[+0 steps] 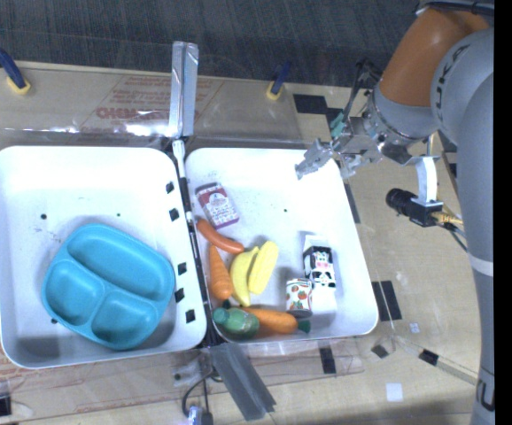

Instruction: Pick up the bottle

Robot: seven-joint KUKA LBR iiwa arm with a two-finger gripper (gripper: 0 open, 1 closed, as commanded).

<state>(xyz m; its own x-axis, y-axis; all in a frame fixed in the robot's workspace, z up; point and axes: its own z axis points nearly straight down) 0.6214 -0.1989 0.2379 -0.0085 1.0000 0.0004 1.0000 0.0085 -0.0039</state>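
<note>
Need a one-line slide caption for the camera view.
End effector hovers above the right bin's far corner; blue tray in the left bin.

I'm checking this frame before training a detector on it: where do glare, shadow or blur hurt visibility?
Camera view: the clear plastic sheet behind the bins reflects light, washing out its red print; the left bin has a dark shadow in its near-left corner, under the blue tray; the end effector looks soft and slightly blurred; the milk-carton bottle in the right bin stays sharp.

A wooden bench (pixel 415 361) marked with black tape sits before dark carpeted floor (pixel 265 11).
</note>
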